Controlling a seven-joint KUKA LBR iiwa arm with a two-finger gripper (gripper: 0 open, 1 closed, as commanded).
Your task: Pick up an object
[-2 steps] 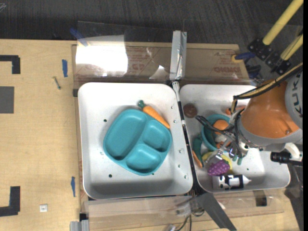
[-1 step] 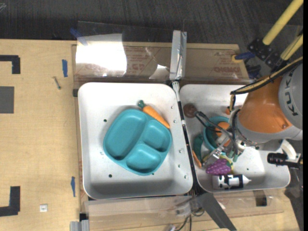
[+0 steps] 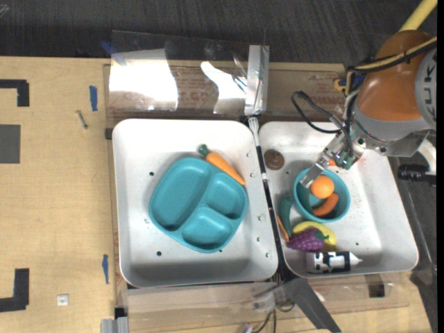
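The arm reached in from the right, and its gripper (image 3: 331,159) hung at the rim of a small teal bowl (image 3: 305,201) in the right bin (image 3: 385,217). Whether the jaws stood open or closed I could not tell from where I looked. In the bowl sat a round orange fruit (image 3: 321,186) with an orange piece (image 3: 329,204) under it. Just beside the bowl lay a banana (image 3: 313,229), purple grapes (image 3: 305,241) and a small bottle (image 3: 331,260). The left bin (image 3: 132,186) held a divided teal tray (image 3: 198,203) with a carrot (image 3: 224,166) touching its far edge. The fruit looked like a light, hard, smooth toy; I reckoned it would slip unless pinched across its widest part, from straight above
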